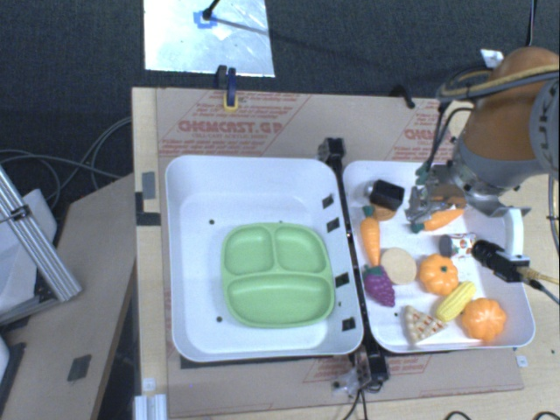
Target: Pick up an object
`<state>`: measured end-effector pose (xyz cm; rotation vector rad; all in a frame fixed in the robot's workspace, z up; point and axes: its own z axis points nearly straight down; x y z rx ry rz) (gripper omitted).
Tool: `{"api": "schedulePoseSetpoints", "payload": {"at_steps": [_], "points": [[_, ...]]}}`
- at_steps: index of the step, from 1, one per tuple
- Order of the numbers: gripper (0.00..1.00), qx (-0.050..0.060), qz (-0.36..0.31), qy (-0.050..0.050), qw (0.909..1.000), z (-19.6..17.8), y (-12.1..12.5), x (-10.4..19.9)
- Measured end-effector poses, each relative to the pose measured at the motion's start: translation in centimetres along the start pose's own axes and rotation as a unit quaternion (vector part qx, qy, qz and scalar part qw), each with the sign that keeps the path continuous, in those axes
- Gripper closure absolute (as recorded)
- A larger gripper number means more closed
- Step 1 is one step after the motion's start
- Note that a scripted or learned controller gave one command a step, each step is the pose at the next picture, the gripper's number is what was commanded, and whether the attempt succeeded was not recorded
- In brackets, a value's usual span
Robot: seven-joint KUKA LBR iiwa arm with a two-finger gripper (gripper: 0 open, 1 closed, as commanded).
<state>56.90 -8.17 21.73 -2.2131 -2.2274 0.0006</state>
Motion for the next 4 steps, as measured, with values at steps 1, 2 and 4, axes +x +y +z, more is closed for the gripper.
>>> {"api": "schedulePoseSetpoints", "payload": {"at_steps": [1, 2, 4], "points": [[1.00, -0.002, 0.000, -0.001, 1.0000, 0.2, 1.2, 0.3], [1.00, -0.002, 0.002, -0.001, 1.0000, -0.9, 1.7, -0.6], [1.00, -0.002, 0.002, -0.001, 1.0000, -1.1, 1.7, -0.5]]}}
